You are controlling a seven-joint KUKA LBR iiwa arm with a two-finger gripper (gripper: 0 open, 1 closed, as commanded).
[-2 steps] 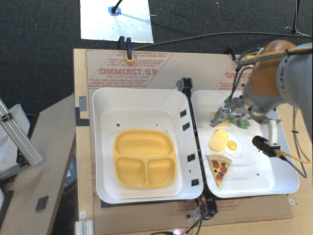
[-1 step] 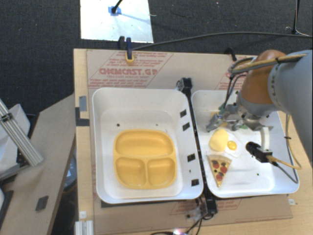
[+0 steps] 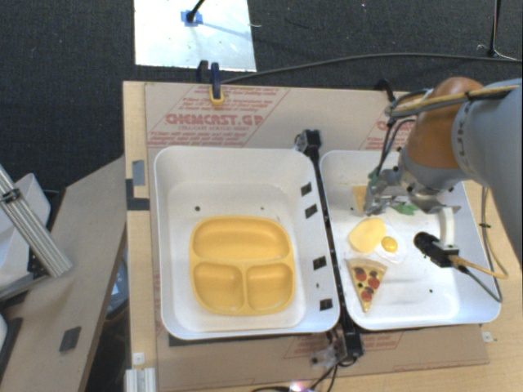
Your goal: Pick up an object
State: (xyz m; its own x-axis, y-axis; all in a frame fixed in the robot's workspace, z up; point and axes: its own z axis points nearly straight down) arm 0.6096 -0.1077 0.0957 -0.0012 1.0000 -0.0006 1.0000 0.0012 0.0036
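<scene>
My gripper [image 3: 377, 203] hangs low over the back left part of the right bin [image 3: 425, 305]. Right beside it on the left lies a small yellow-orange flat piece [image 3: 359, 195], partly hidden by the gripper. A toy fried egg [image 3: 373, 237] rests just in front of the gripper. A toy pizza slice [image 3: 367, 280] lies nearer the front edge. A bit of a green thing [image 3: 405, 210] shows under the wrist.
The left bin [image 3: 184, 178] holds a yellow divided plate [image 3: 242, 264]. A black divider strip [image 3: 320, 219] runs between the bins. The arm [image 3: 470, 133] covers the right bin's back right part. A clamp [image 3: 215, 84] stands at the bench's rear.
</scene>
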